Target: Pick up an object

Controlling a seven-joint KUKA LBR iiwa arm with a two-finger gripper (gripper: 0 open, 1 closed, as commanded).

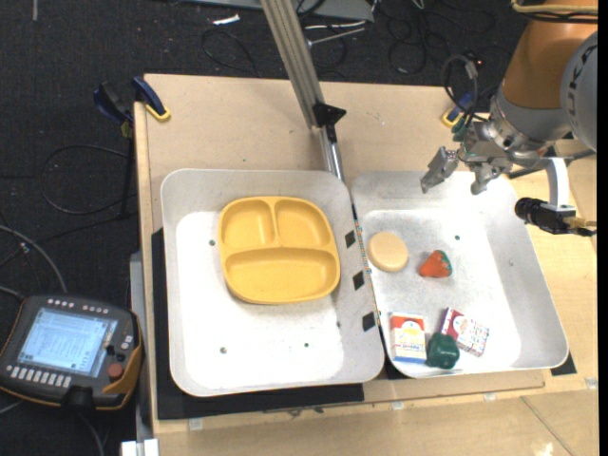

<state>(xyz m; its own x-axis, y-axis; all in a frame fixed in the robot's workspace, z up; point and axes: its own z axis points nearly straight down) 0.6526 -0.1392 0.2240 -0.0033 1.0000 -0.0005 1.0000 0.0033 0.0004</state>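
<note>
In the right bin [503, 255] lie a round tan disc [388, 252], a red strawberry-like piece [435, 265], a small white carton with a red picture [408, 337], a dark green piece [442, 351] and a red-and-white packet [465, 332]. My gripper [459, 174] hangs above the far edge of the right bin, open, with its two fingers spread apart and nothing between them. It is well away from all the objects, which sit nearer the front.
The left bin [190, 283] holds a yellow divided plate [279, 249]. A metal pole [294, 46] slants down to the gap between the bins. A teach pendant [66, 350] lies off the bench at the lower left. Clamps [142, 98] grip the bench's far corners.
</note>
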